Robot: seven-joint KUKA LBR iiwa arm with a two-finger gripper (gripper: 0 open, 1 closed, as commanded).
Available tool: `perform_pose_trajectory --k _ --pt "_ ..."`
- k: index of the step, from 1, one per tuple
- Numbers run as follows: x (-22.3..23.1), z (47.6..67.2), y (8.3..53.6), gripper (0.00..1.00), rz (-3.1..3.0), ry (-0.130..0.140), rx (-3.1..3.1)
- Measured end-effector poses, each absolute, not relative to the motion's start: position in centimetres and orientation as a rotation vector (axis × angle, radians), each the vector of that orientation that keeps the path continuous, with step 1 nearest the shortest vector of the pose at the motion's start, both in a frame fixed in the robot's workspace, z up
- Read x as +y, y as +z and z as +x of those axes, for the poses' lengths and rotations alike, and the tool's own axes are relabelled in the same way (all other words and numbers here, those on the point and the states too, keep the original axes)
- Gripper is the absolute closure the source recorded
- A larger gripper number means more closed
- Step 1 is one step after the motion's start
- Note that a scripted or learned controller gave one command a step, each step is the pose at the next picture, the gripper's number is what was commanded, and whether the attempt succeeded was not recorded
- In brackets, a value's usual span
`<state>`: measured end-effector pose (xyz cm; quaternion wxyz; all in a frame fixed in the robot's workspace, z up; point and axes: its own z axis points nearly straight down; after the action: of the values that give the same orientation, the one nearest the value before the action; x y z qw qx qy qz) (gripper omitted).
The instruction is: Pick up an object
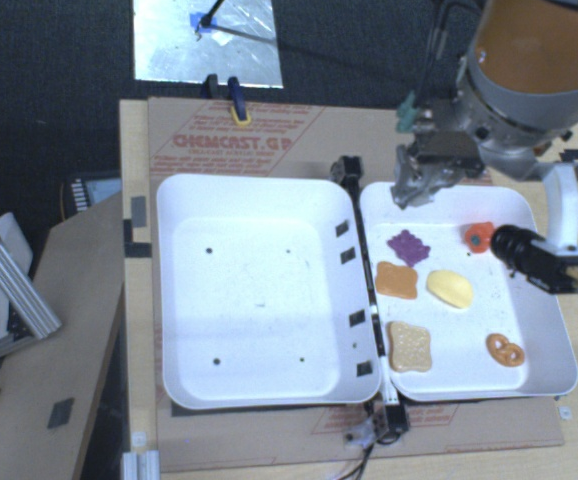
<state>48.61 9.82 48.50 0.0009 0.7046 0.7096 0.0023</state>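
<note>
Purple grapes (407,247) just below hand (410,194)

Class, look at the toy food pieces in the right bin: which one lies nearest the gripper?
The purple grape-cluster toy. It lies just below the gripper, at the bin's far side; the orange toast-shaped piece and yellow lemon-like piece lie farther toward the camera.

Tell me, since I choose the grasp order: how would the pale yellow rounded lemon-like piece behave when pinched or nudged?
The pale yellow rounded lemon-like piece looks smooth and domed, so fingers may slip off it. Its curved form suggests it could rock or roll if pushed. It lies close beside the flat orange-brown toast-like piece, so a nudge might shove that too.
</note>
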Motion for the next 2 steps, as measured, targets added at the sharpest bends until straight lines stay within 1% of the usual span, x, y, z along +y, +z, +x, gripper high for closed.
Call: perform_pose_trajectory --k 1,2 --pt "16.5 48.6 53.8 1.00 2.209 0.012 2.231" --pt "22.1 56.3 50.5 1.00 2.212 0.003 2.230"
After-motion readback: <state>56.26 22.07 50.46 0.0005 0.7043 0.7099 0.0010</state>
